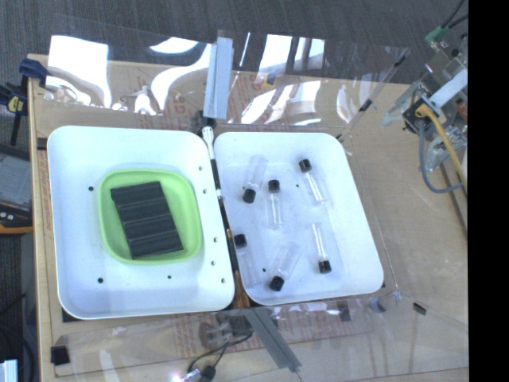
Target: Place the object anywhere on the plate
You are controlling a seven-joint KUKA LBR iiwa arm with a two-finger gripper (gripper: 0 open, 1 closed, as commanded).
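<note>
While the gripper (409,111) hangs out past the top right corner of the right bin (359,213), above bare desk (413,237) and well apart from everything in the bins, I cannot tell from this angle whether it is released or clenched. Over to the left bin (64,213) now: the green plate (107,205) sits roughly in its middle, with white floor showing on all four sides and the broadest margin along the left. The black ridged block (147,220) lies flat on the plate, turned a little off square, inside the raised rim. Green shows all round the block, and its lower end comes nearest the rim. So the object is on the plate. The two bins meet edge to edge down the centre, with only a thin dark seam between them. The right bin is busier. I count six clear vials (276,209) with black caps, lying flat and scattered, none touching another as far as I can see. One cap lies close to the left wall, just beside the seam, and another lies near the bottom edge. The rest spread through the middle and up toward the top right. Open white floor runs along that bin's right wall and in its top left corner.
</note>
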